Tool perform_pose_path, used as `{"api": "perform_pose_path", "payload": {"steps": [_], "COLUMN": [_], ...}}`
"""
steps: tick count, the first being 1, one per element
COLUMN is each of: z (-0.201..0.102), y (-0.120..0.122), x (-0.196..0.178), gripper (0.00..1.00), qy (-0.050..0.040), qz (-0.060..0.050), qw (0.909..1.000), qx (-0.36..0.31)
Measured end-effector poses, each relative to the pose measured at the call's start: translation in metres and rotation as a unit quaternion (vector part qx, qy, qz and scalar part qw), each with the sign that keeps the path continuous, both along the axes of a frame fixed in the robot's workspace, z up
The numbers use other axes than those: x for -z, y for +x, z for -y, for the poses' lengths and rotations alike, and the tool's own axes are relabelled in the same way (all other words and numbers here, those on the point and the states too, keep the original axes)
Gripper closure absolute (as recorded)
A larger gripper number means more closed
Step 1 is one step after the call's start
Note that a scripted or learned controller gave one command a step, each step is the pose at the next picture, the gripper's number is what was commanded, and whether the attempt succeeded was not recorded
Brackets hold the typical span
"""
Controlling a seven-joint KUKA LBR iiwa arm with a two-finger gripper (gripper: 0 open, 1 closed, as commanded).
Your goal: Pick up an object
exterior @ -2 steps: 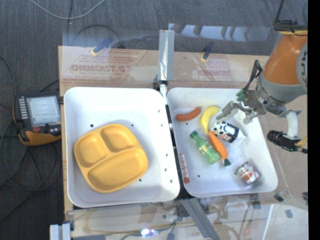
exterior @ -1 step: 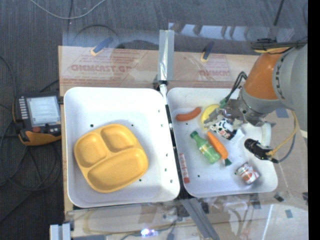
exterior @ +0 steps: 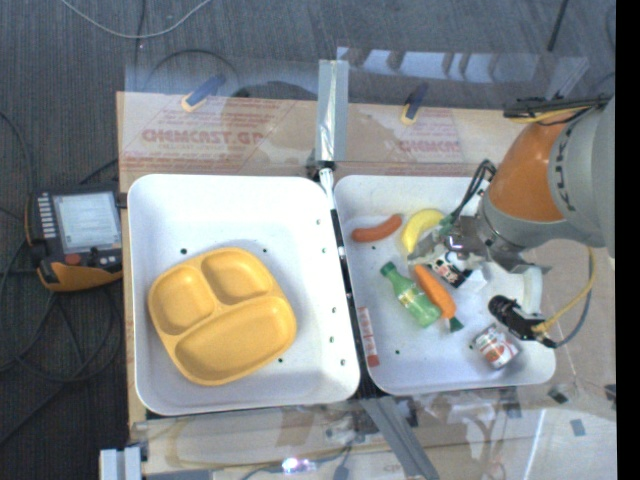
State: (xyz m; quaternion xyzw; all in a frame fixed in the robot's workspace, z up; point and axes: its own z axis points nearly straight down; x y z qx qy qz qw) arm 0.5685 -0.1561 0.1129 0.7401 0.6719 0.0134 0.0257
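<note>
My gripper (exterior: pixel 447 252) hangs low over the middle of the right bin (exterior: pixel 400 368), with the grey and orange arm reaching in from the right. Just to its left lies a yellow banana-like fruit (exterior: pixel 420 227). An orange carrot (exterior: pixel 435 290) and a green bottle (exterior: pixel 410 296) lie side by side just below the gripper. A small black, white and red thing (exterior: pixel 458 268) sits right under the gripper, partly hidden by it. A red-orange sausage (exterior: pixel 376 230) lies further left. A small silver can (exterior: pixel 494 347) rests near the bin's lower right corner.
The left bin (exterior: pixel 160 198) holds a yellow divided tray (exterior: pixel 222 314). A thin red stick (exterior: pixel 367 335) lies along the right bin's left wall. A handheld screen device (exterior: pixel 76 226) sits on the floor, left of the bench.
</note>
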Motion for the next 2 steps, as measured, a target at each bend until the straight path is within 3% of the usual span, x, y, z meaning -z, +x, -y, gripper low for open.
{"api": "perform_pose_path", "payload": {"steps": [1,2], "z": [0.001,-0.008], "y": [-0.006,-0.019], "x": [0.002,0.002], "gripper": [0.00,0.00], "qy": [-0.0097,-0.0131], "qz": [0.001,0.006], "qw": [0.9957,0.9947], "qx": [-0.092,-0.102]}}
